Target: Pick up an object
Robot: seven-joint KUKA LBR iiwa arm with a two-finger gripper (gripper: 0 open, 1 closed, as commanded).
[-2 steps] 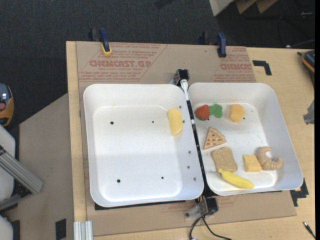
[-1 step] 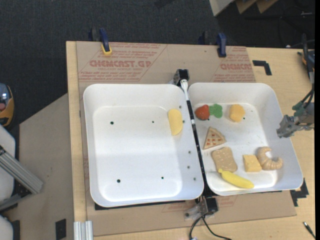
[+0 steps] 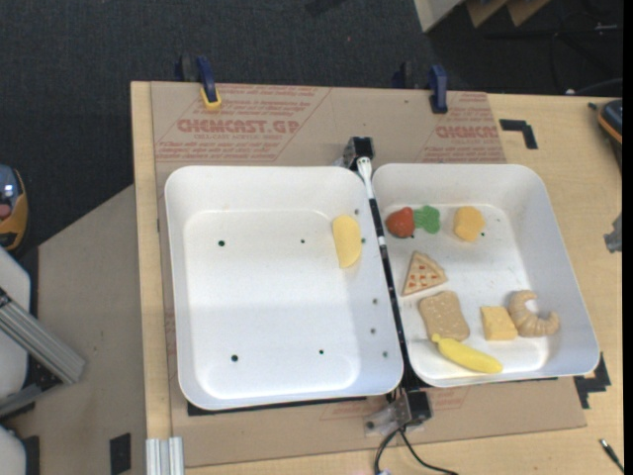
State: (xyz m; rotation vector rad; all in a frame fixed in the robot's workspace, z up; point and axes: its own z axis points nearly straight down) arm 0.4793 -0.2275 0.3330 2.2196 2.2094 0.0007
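Two white bins sit side by side on the bench. The left bin holds a single pale yellow oval piece near its right wall. The right bin holds several toy foods: a red tomato with a green top, a small orange-yellow block, a pizza slice, a brown cracker, a banana, a yellow cheese cube and a tan croissant.
The bins rest on a brown cardboard sheet held by two blue clamps at the far edge. A black divider bar runs between the bins. Cables trail off the near edge.
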